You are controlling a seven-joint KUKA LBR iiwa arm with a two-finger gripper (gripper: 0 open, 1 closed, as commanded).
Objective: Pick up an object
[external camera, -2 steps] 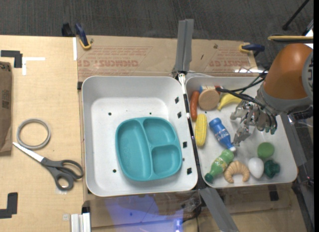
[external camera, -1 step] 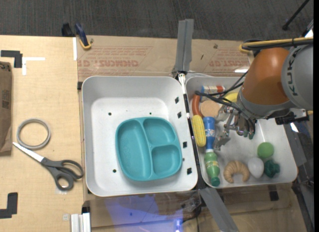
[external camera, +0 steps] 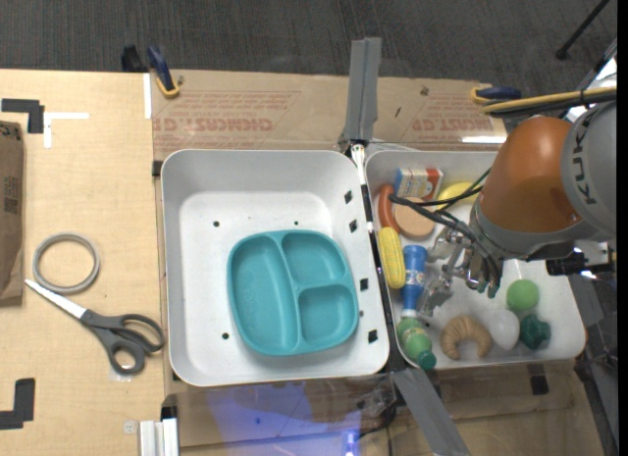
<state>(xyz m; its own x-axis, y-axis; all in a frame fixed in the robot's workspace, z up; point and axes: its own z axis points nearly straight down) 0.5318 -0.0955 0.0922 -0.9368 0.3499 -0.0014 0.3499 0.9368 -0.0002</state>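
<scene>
dark carpet is showing beyond a pale wooden bench that is bearing two shallow white bins side by side on brown cardboard. the gripper (external camera: 453, 270) is hanging low inside the right bin (external camera: 559, 344), its metal parts mixing with cables, so i cannot tell how it is set or whether anything is in it. just beside it, a blue bottle (external camera: 413, 276) is lying along the bin's left part, with a yellow corn cob (external camera: 392, 255) touching its far side and a green-capped piece (external camera: 418, 344) at its near end. a croissant (external camera: 465, 336) is sitting near the front wall, a white egg-like ball (external camera: 503, 328), a green ball (external camera: 523, 295) and a dark teal toy (external camera: 535, 331) are crowding to its right. a small carton (external camera: 417, 182) and a yellow fruit (external camera: 455, 190) are lying at the back.

as a judgement, the pick is only being lined up; the bottle looks the closest target. going straight down across its narrow width, centred, should be working better than catching corn and bottle together.

the bin's left wall is standing near the corn, leaving little room on that side; lifting straight up looks safest. the left bin (external camera: 196, 199) is holding a teal divided plate (external camera: 293, 291), well apart. scissors (external camera: 103, 325) and a tape roll (external camera: 66, 261) are lying on the bench far left.
</scene>
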